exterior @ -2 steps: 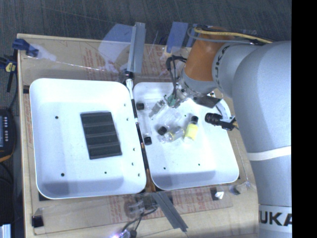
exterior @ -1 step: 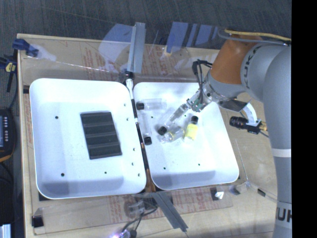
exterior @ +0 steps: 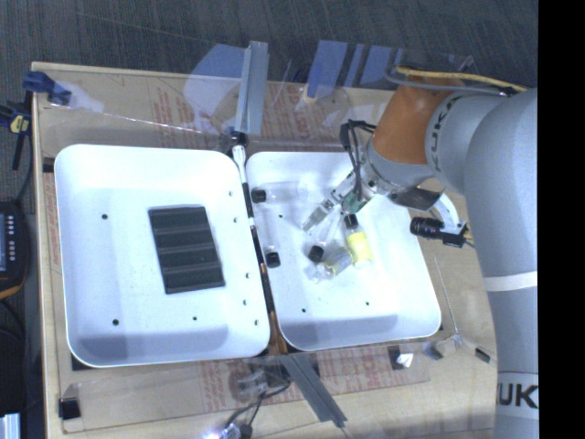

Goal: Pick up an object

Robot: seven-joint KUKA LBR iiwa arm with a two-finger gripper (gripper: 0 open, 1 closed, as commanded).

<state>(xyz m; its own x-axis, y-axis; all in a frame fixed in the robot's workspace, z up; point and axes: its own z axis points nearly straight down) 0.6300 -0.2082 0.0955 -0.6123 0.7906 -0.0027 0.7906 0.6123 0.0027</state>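
My gripper (exterior: pixel 331 208) hangs over the middle of the right bin (exterior: pixel 402 314), reaching down from the orange-banded wrist (exterior: pixel 407 126). Just below it lie a yellow object (exterior: pixel 358 246) and a small clear bottle with a black cap (exterior: pixel 320 254). Another clear bottle with a black cap (exterior: pixel 274 193) lies to the gripper's left, near the bin's back left corner. A small green piece (exterior: pixel 350 207) shows right beside the gripper. Whether anything sits in the gripper is hidden by glare and clutter. In the left bin (exterior: pixel 91 318) a black ribbed rectangular pad (exterior: pixel 187 248) lies flat.
A small dark item (exterior: pixel 271 259) rests against the right bin's left wall. The grey arm (exterior: pixel 498 199) fills the right side above the bench. A metal bar (exterior: pixel 249 90) stands behind the divider between the bins. Clamps and cables sit at the front edge (exterior: pixel 274 382).
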